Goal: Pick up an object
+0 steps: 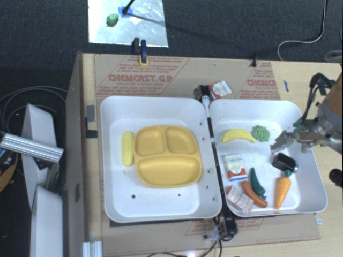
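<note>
The right bin [300, 111] holds a yellow banana [239, 136], a green broccoli piece [261, 133], a small red and white carton [234, 166], a red sausage [253, 194], a dark green vegetable [257, 181], an orange carrot [282, 190] and a clear wrapped packet [239, 198]. My gripper [282, 151] hangs low over the right side of this bin, just right of the broccoli and directly above the carrot's green top. Nothing shows held in it.
The left bin [115, 111] carries a yellow divided plate [166, 156] and a corn cob [127, 148]. A small carton [220, 90] lies on the cardboard behind the bins. Cables run along the bench's right side near the arm [327, 127].
</note>
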`<state>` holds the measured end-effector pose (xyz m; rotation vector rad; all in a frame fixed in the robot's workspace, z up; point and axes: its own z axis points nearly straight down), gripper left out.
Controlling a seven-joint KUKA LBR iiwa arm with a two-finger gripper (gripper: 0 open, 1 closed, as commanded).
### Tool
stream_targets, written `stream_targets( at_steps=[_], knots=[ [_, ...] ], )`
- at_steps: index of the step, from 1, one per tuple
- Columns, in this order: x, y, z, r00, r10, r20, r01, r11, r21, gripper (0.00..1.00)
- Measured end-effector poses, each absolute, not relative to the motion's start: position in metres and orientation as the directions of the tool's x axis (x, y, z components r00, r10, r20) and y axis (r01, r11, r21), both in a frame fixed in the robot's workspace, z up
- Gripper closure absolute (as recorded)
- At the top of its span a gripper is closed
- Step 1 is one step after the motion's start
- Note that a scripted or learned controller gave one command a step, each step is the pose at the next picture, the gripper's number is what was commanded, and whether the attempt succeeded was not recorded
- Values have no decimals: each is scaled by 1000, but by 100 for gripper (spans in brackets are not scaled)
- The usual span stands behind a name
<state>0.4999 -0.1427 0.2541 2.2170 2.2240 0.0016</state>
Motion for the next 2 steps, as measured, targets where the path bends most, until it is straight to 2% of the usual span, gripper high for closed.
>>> stream_targets(
  at_steps=[1,2],
  knots=[
    [505,-120,152,-2,1000,0,1000,2,-1,0],
    [490,-97,90,-1,1000,-1,1000,1,11,0]
  ],
)
